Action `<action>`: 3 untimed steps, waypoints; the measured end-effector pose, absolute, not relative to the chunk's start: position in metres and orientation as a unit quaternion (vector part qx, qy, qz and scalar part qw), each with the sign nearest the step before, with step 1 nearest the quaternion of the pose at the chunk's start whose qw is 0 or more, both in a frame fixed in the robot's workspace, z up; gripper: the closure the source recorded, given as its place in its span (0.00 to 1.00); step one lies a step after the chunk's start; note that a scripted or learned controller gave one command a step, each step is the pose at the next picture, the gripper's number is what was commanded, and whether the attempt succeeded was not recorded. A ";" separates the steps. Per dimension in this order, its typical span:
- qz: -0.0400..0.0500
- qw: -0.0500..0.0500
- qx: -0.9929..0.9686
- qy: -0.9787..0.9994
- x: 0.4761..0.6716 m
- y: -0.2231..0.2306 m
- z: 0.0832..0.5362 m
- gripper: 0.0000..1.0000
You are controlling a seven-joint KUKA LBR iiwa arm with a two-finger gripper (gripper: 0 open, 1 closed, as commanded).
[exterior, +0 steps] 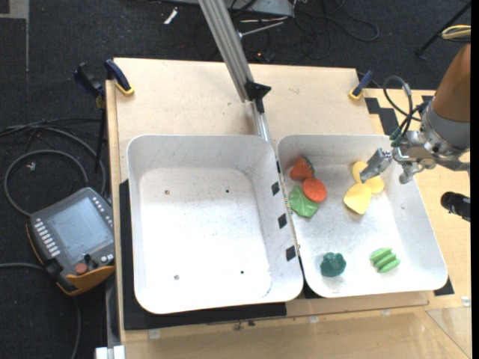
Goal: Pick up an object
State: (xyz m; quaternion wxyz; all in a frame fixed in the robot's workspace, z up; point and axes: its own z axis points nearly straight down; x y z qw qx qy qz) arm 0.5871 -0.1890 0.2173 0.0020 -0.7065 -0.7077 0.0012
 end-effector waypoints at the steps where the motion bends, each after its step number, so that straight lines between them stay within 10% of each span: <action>1: 0.000 0.000 -0.706 -0.708 0.588 -0.189 0.220 0.00; 3: 0.001 0.002 -0.708 -0.707 0.591 -0.198 0.130 0.00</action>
